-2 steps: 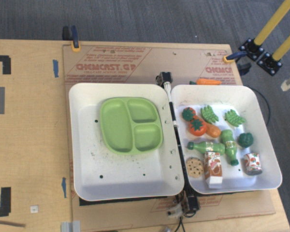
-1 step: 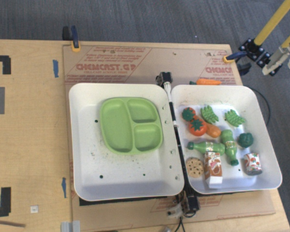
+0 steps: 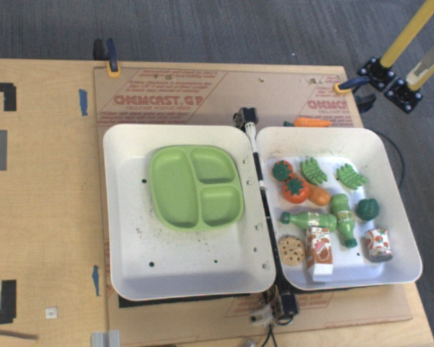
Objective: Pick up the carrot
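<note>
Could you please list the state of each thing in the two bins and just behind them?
green divided plate: flat in the left bin, nothing in its compartments
carrot: lying on the cardboard behind the right bin
green bottles: lying on their sides
juice carton: lying down
can: tipped over
cookie: flat
tomato: stem up

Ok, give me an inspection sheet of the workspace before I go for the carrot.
Surface: cardboard sheet on a wooden bench.
Job's things: carrot lies on the cardboard behind the right bin, outside it.
Clutter: green divided plate in the left bin; toy food in the right bin, including a tomato and a cookie.
Cables: black cable between the bins.
Surroundings: grey floor; yellow stand upper right.
</note>
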{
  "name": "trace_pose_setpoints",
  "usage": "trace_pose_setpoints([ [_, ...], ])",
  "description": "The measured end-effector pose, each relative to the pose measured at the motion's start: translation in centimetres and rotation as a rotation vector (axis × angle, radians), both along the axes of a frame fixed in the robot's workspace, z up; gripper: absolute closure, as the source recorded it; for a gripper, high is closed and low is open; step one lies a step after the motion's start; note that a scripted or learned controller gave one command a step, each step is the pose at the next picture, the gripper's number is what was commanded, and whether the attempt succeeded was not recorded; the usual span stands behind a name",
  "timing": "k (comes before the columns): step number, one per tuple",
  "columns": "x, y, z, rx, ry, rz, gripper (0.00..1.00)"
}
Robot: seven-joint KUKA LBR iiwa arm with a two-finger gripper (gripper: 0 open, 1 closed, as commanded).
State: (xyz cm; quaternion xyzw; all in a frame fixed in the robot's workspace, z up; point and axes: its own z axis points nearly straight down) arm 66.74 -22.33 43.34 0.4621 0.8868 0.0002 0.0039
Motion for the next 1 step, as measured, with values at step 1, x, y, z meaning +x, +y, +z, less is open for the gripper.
trace_pose_setpoints([
  [1, 0.1, 0.05, 1.14, -0.003, -0.007, 0.0, 1.0],
])
